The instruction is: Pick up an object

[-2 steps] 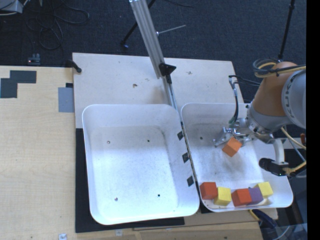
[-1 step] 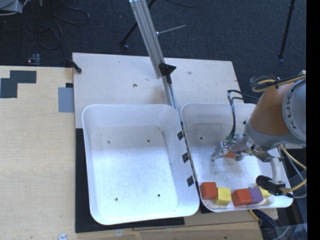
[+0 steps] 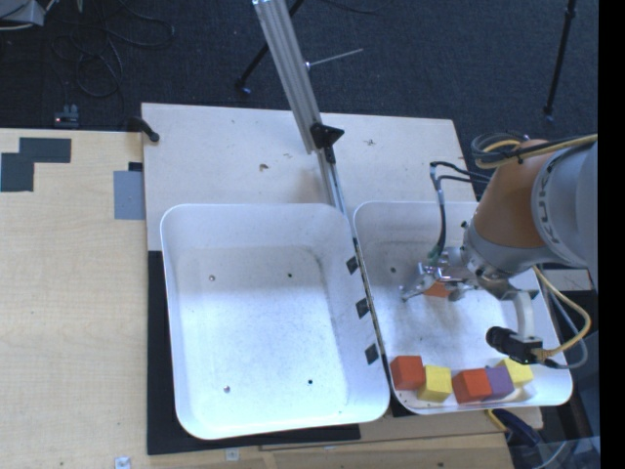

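Jaws clamped on a small orange block [image 3: 438, 287] — the gripper [image 3: 435, 283] has it over the middle of the right bin [image 3: 391, 225]. Red [image 3: 407, 371], yellow [image 3: 437, 383] and purple [image 3: 499, 380] blocks line that bin's near wall.

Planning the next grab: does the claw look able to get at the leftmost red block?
Probably yes. The red block lies in the right bin with nothing on top; the claw hangs above that same bin, and only the yellow block touches it.
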